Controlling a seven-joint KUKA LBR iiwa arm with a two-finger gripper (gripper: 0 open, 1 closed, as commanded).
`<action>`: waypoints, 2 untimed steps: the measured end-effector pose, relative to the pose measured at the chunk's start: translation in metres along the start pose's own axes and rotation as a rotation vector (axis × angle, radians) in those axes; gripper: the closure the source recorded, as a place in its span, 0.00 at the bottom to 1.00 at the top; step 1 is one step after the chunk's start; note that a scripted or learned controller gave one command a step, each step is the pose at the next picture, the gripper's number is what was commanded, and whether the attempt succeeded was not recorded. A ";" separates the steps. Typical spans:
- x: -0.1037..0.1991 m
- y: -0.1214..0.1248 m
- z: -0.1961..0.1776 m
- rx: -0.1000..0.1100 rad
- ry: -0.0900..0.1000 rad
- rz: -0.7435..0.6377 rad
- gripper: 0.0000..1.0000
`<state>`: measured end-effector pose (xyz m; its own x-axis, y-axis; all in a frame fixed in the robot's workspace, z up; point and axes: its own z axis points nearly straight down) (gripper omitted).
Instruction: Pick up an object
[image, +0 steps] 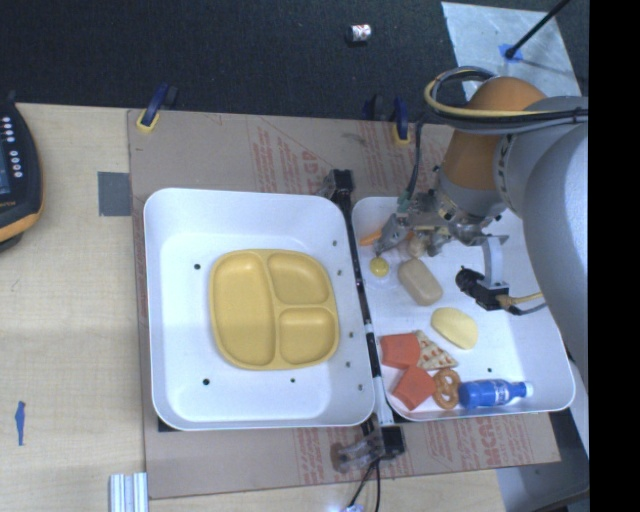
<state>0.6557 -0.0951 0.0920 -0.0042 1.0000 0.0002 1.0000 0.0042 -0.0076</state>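
Two white bins on the bench, so going left to right: the left bin (170, 300) just has a yellow divided plate (272, 306) sitting in the middle of it. The right bin (545, 385) is where all the pickable stuff lies: a small yellow ball (379, 267), a tan oblong piece (420, 281), a pale yellow lump (454, 327), red blocks (405, 365), a pretzel (446, 386) and a blue bottle (492, 393). The gripper (420, 232) is down over the far end of that bin, just above the tan piece, but honestly I can't tell what it's doing. Nothing looks lifted, everything seems to be lying on the bin floor, so I'd say the pick is basically still all to do.
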 end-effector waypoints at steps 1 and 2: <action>-0.003 0.000 0.000 -0.001 0.000 0.001 0.00; -0.008 0.000 0.000 -0.002 0.000 0.001 0.00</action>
<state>0.6561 -0.1027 0.0922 -0.0034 1.0000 -0.0001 1.0000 0.0034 -0.0051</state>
